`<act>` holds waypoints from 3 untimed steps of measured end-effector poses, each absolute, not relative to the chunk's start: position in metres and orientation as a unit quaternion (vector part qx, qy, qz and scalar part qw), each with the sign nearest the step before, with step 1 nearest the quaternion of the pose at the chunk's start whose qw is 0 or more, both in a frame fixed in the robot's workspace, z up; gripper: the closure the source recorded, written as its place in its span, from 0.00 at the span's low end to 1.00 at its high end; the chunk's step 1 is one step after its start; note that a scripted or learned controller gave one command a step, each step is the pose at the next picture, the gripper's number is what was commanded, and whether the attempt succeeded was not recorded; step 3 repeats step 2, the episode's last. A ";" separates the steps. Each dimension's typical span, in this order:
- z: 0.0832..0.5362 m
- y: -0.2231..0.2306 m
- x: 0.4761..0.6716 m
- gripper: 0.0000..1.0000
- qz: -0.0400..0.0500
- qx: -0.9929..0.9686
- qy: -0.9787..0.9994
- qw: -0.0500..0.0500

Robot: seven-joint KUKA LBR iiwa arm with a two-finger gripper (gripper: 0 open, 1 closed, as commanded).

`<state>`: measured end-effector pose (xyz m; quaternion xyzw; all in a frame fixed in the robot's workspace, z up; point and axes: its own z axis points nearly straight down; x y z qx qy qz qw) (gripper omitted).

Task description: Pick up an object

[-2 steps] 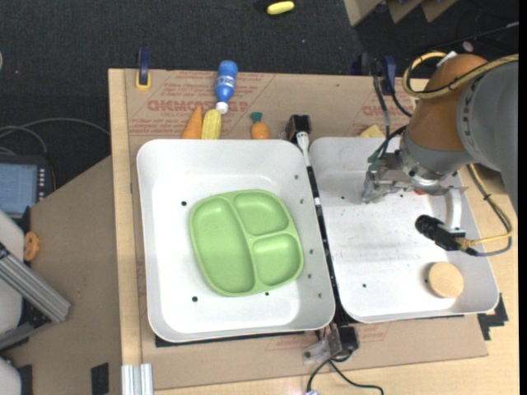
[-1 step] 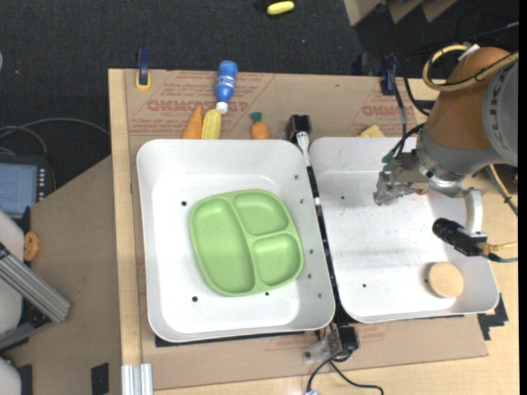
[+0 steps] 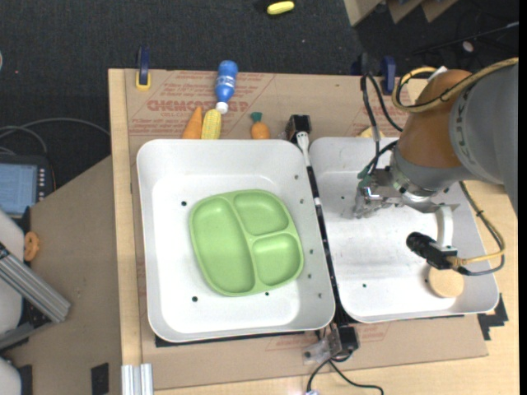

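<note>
Bench seen from above, two white bins.
Green tray (image 3: 245,241) fills left bin's (image 3: 160,171) centre; right bin (image 3: 387,290) floor mostly open; tan disc (image 3: 445,282) nr its right edge.

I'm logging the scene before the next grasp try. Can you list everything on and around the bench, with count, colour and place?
Bins: two, white, side by side on the bench.
Divided plate: one, green, three compartments, lying in the left bin.
Round disc: one, tan, near right corner of the right bin.
Bottle: one, blue and white, on the board behind the left bin.
Toy corn: one, yellow, behind the left bin.
Toy carrots: two, orange, either side of the corn.
Yellow object: one, on the dark floor beyond the bench.
Arm: one, grey with orange band, over the right bin.
Gripper: one, low over the right bin.
</note>
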<state>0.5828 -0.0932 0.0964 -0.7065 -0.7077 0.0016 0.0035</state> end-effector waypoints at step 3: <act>0.085 -0.103 0.649 0.00 -0.002 -0.706 -0.708 -0.003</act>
